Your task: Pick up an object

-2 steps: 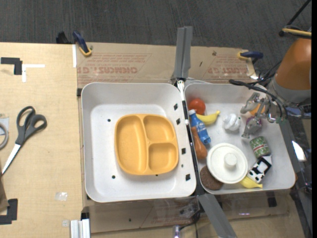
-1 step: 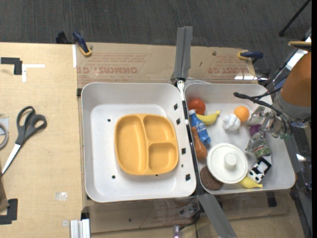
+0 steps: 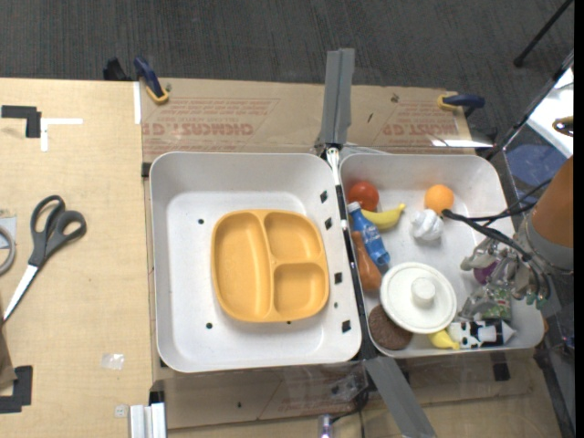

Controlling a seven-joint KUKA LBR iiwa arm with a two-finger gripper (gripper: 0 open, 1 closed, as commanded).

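Over the right bin [image 3: 497,167], the end effector [image 3: 497,286] hovers, grip state impossible to tell; nothing looks lifted yet.

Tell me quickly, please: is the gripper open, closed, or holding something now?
Gripper: it cannot be told; it is low over the right bin, near its right wall.

We observe bright, even overhead lighting, soft shadows inside the white bins [image 3: 164,245], mild overexposure top right, focus sharp.
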